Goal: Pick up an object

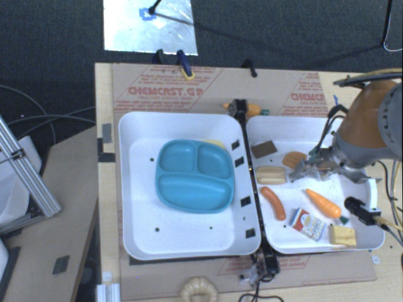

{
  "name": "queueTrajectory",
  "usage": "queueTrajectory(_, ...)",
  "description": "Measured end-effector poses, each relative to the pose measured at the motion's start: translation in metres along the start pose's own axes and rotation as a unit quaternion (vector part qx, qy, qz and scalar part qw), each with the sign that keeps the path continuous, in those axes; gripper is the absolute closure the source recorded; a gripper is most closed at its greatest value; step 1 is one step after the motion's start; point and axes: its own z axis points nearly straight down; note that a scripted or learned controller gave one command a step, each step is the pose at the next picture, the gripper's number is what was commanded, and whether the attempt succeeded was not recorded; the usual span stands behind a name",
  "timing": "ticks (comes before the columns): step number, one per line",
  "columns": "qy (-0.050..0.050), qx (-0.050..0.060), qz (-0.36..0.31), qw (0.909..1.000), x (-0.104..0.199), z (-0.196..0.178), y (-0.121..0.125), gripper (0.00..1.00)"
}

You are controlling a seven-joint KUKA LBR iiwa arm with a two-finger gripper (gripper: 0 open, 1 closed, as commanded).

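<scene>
Left bin [135,168]: blue divided plate [194,175]. Right bin [277,121]: gripper [306,168] low, finger spread impossible to tell. Beside it, bun [271,174]; below, sausage [273,202], carrot [323,202], carton [308,224], cheese [342,234]. Underneath, cardboard-covered bench [208,83], dark carpet [50,36].

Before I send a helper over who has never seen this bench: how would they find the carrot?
Look at the two white bins; take the right bin, the one without the blue plate. Near its middle, toward the front, lies the carrot, a pointed orange stick with a green tip. The sausage to its left is redder and blunt at both ends.
</scene>
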Motion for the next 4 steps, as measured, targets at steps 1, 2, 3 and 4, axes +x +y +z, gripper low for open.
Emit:
queueTrajectory(1, 0.000, 0.000, 0.001, 1.0000, 0.000, 0.007, 0.001, 0.00)
queueTrajectory(2, 0.000, -0.001, 0.001, 1.0000, 0.000, -0.004, 0.002, 1.00)
queueTrajectory(3, -0.001, -0.003, -0.001, 1.0000, 0.006, -0.050, 0.008, 1.00)
queueTrajectory(4, -0.001, -0.004, -0.001, 1.0000, 0.005, -0.110, 0.019, 1.00)
